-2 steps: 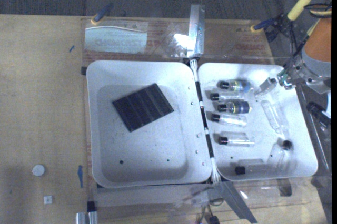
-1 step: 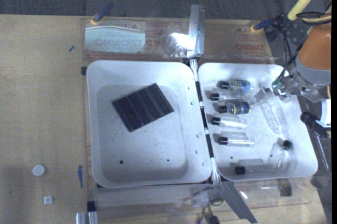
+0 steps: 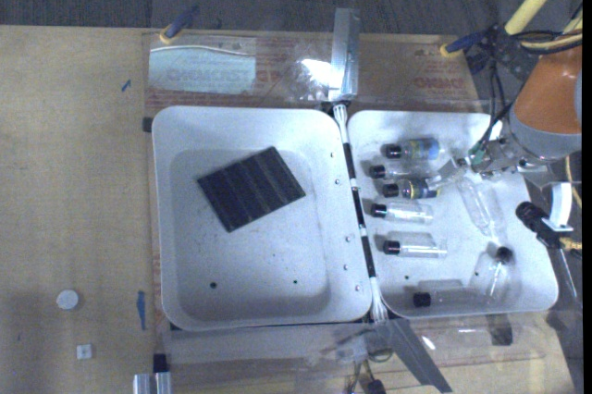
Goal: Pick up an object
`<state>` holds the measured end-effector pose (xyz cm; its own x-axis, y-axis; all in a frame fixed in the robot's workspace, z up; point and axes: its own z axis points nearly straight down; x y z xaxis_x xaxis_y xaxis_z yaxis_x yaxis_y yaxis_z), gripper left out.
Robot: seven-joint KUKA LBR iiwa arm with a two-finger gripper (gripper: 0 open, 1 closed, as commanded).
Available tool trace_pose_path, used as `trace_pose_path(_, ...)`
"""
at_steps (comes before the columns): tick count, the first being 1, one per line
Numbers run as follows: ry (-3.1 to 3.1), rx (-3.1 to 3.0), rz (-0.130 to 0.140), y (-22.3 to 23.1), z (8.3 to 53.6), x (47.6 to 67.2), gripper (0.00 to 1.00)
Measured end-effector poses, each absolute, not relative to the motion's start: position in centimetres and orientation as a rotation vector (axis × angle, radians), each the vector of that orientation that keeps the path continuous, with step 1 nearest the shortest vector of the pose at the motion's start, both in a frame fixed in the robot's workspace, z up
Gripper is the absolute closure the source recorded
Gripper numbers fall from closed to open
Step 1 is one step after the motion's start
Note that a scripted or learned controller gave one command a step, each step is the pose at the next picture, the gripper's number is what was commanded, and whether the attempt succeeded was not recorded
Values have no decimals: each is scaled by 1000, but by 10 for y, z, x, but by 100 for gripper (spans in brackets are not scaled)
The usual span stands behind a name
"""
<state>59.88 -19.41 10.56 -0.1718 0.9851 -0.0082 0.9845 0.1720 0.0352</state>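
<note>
Several vials (image 3: 407, 212) lying crosswise, black caps pointing left, right bin (image 3: 536, 290)

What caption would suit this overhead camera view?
Robot arm reaching over right bin of small vials; dark ribbed pad in left bin.

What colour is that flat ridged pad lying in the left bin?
Dark grey to black, ribbed pad, seen in the camera view.

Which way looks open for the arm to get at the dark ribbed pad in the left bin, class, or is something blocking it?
Probably yes, from above. The dark ribbed pad lies flat and alone in the left bin, nothing over it. The arm sits beyond the right bin, so it must cross the vials.
</note>
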Motion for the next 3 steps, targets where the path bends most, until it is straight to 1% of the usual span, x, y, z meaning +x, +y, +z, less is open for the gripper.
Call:
trace_pose_path(1, 2445, 1972, 32, -209, 90, 568, 0)
trace_pose_path(2, 2437, 1977, 2, -169, 86, 630, 0)
trace_pose_path(3, 2435, 1969, 8, -168, 99, 633, 100)
